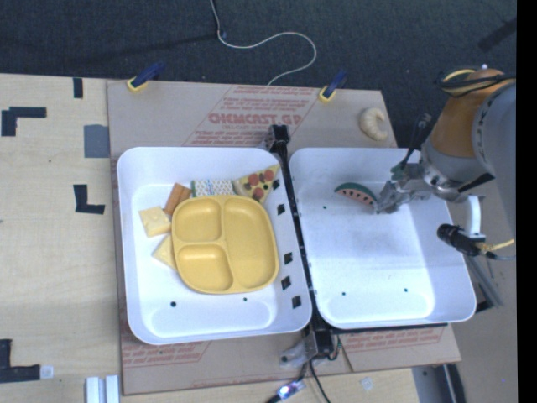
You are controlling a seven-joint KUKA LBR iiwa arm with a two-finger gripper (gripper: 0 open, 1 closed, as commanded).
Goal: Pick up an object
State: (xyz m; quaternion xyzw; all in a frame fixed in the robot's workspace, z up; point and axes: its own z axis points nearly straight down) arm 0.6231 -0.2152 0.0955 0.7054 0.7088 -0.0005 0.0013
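1. Bins number two: the left bin (134,250) and the right bin (377,296), both shallow and white, set side by side on one sheet of cardboard (243,116) that lies on the wooden tabletop (50,250).
2. One yellow divided plate (225,243) with three compartments lies in the left bin. Several small flat toy food pieces lie around its upper-left edge, among them one pale cracker-like square (154,221), one brown piece (176,197) and one pizza-slice piece (258,181); the exact count of the pieces tucked under the plate's rim cannot be told.
3. One watermelon-slice toy (357,195), green-rimmed and red, lies in the upper part of the right bin, just left of the tool.
4. One tool (388,201) at the end of the grey arm (503,141) is down in the right bin's upper right part, just beside the watermelon slice. Whether its fingers are apart or together cannot be told, and nothing is seen between them.
5. One pale rounded object (374,122) rests on the cardboard beyond the right bin.
6. Two clamps with blue and yellow parts, the left clamp (144,76) and the right clamp (333,84), sit at the cardboard's far edge.
7. One white cable (268,44) curls over the dark floor beyond it.
8. Red printing on the cardboard is mirrored or upside down; its large line cannot be read with certainty.
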